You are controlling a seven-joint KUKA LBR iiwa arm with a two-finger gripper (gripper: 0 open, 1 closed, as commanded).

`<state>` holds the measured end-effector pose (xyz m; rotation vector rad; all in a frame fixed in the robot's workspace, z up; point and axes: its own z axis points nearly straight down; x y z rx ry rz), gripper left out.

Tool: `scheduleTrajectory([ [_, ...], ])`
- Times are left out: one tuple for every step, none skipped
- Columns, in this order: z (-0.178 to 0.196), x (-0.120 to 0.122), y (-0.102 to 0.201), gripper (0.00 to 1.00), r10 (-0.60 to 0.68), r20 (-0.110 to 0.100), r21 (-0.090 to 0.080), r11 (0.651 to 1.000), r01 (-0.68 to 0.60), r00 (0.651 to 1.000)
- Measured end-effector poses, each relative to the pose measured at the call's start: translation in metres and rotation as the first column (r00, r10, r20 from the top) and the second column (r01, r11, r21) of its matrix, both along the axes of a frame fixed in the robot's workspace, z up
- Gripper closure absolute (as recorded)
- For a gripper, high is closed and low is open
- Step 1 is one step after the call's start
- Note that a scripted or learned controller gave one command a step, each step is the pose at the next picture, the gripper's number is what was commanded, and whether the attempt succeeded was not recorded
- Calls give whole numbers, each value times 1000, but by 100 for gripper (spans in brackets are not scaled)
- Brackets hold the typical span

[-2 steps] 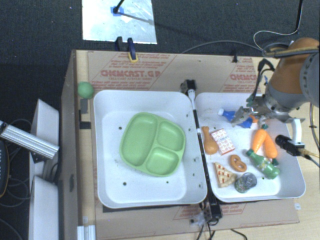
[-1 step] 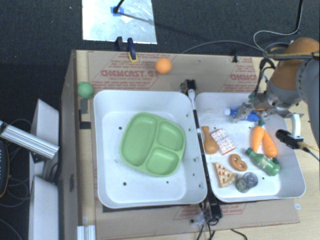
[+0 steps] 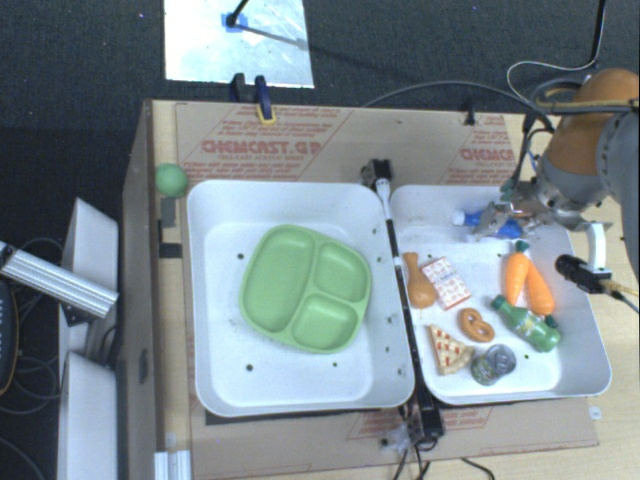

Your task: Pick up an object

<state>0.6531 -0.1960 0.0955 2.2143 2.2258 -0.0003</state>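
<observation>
**A:** Why is the end effector (image 3: 497, 220) hanging over the back of the right bin (image 3: 590, 373)?

**B:** Likely because every loose object is lying there, so a pick has to start on that side. It is hovering beside something small and blue (image 3: 466, 219) near the far wall. I cannot tell how its grasping parts are set, nor whether it has hold of anything; that spot is blurring together.

**A:** And the other candidates?

**B:** The two carrots (image 3: 527, 280) are lying just below it, touching the green bottle (image 3: 528, 328). The pretzel (image 3: 476, 324), pizza slice (image 3: 449, 349) and drumstick (image 3: 418, 281) are sitting further left.

**A:** The left bin (image 3: 215, 388)?

**B:** It is carrying the green divided plate (image 3: 305, 288), apparently waiting as a drop spot.
</observation>
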Motion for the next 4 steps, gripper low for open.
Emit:
scheduleTrajectory([
  [109, 17, 44, 100, 0, 4, 1, 1000, 0, 1000],
  [108, 16, 43, 0, 0, 2, 1, 1000, 0, 1000],
  [-11, 16, 39, 0, -3, 0, 1, 1000, 3, 1000],
  [-11, 16, 64, 0, 0, 1, 1, 1000, 0, 1000],
])
